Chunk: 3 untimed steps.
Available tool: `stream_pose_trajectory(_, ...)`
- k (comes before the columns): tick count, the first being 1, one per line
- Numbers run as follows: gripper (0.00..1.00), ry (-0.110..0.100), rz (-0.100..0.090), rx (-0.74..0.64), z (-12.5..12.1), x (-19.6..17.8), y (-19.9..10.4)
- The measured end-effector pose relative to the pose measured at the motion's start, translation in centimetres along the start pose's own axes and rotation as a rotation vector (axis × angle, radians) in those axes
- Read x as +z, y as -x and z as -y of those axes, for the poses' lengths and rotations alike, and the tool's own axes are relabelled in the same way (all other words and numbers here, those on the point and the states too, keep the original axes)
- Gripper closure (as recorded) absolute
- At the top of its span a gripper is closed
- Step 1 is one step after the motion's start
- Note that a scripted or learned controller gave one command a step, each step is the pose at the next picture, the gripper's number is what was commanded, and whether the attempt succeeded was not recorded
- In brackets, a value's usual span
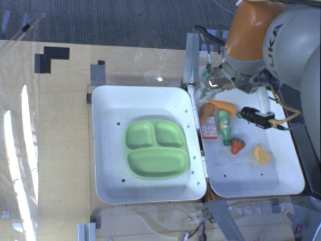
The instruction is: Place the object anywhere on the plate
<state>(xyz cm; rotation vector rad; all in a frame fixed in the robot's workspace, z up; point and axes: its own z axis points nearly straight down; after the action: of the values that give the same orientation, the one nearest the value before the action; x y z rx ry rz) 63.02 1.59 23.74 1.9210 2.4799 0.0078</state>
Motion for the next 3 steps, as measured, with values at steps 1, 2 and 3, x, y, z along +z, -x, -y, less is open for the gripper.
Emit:
stream_pose_trajectory(1,1.0,0.007,0.005,-0.186,7.4,-17.5,3.6)
stream_pose_trajectory(2,1.0,-0.001,0.0,-0.243,5.4,-10.5,-6.3)
stream_pose_trajectory(3,1.0,0.004,0.002,-0.009,4.7,-20.0,-0.6)
